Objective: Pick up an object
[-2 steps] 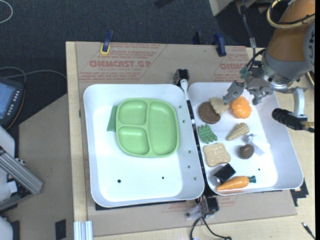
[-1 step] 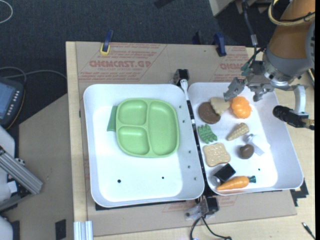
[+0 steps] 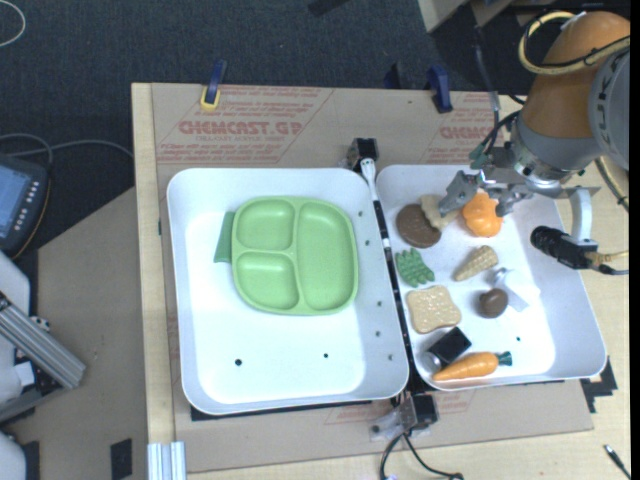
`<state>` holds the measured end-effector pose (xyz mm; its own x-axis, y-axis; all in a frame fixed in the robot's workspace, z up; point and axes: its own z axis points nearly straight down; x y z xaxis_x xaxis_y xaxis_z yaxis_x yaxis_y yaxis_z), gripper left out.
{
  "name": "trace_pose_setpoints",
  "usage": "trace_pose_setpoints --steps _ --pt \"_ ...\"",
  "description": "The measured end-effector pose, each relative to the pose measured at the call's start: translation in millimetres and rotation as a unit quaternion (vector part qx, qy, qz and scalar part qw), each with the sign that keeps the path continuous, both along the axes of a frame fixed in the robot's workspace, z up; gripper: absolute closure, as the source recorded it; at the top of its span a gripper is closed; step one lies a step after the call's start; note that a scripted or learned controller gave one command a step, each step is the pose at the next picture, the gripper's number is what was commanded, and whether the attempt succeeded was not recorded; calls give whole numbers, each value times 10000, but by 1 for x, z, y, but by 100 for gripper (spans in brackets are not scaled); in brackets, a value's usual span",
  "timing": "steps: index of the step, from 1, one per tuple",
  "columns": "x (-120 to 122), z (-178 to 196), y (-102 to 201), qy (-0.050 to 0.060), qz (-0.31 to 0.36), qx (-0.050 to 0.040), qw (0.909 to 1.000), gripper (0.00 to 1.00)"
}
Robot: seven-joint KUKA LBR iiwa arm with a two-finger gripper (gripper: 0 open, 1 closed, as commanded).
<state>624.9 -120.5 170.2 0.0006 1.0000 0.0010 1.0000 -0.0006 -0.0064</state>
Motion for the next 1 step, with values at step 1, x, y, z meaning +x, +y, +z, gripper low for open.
trace_pose_setpoints --steps 1 --pt "8 -56 -4 -6 2 0 10000 0"
